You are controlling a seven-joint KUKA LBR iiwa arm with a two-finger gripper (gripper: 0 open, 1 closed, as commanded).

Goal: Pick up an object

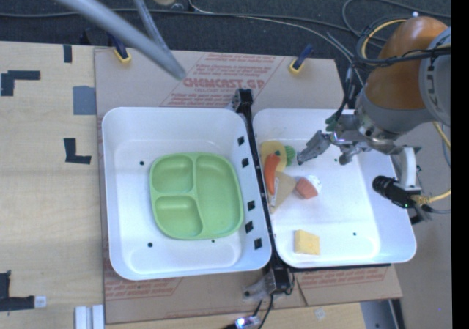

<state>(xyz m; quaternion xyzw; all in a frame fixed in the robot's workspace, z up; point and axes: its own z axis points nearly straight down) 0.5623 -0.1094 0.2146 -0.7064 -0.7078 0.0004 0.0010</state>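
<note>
While the grey arm [399, 82] reaches in from the right, its end effector [316, 146] hangs over the upper part of the right bin [381, 243], pointing toward the bin's left wall. One dark finger is visible, angled down and left; whether the fingers stand apart or together cannot be told from this view, and nothing is seen between them.

Objects in the right bin lie clustered against the left wall: a yellow item [272, 149] with a small green piece [289, 153] just beside it, an orange carrot-shaped item [272, 171] below these, and a tan wedge [286, 190] touching an orange-red piece with a white end [308, 187]. The end effector is near the green piece but apart from it. A yellow block [307, 242] sits alone toward the bin's front, well apart from the cluster.

The left bin [117, 196] holds a green divided tray [196, 195] with three compartments, lying flat near its centre.

Both bins rest on a cardboard sheet [220, 78] on the tabletop [44, 196]. Black cables [308, 27] run across the dark area behind.
</note>
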